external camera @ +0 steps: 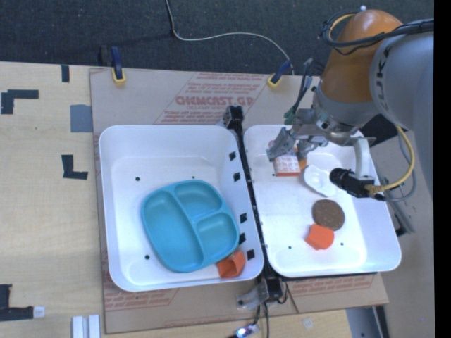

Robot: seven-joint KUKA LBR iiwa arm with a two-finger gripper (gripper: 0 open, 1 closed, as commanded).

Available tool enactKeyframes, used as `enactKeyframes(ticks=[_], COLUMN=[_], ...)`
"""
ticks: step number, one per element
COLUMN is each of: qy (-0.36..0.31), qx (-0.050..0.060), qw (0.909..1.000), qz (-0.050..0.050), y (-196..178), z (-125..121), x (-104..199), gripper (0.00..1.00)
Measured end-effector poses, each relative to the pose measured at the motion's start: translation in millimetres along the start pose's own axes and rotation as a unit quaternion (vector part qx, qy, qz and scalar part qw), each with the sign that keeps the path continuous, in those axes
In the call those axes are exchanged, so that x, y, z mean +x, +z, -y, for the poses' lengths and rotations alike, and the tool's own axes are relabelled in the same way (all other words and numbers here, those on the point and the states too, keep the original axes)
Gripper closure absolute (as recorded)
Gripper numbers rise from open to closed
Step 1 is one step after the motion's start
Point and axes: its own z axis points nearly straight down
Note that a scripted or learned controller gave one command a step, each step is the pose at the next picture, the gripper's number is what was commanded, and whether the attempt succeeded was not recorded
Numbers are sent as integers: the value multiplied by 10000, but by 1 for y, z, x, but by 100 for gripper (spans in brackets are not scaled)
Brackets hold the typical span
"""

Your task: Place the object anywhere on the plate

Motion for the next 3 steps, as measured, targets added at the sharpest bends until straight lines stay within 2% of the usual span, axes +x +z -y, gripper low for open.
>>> enactKeyframes(ticks=[1, 2, 3], qy=[-5, -11, -14], qx=[-4, 4, -1], qw=[10000, 10000, 10000], qz=[-4, -3, -5], y=[-5, 9, -2], z=[15, 28, 51], x=[44, 100, 149], gripper=[100, 100, 100])
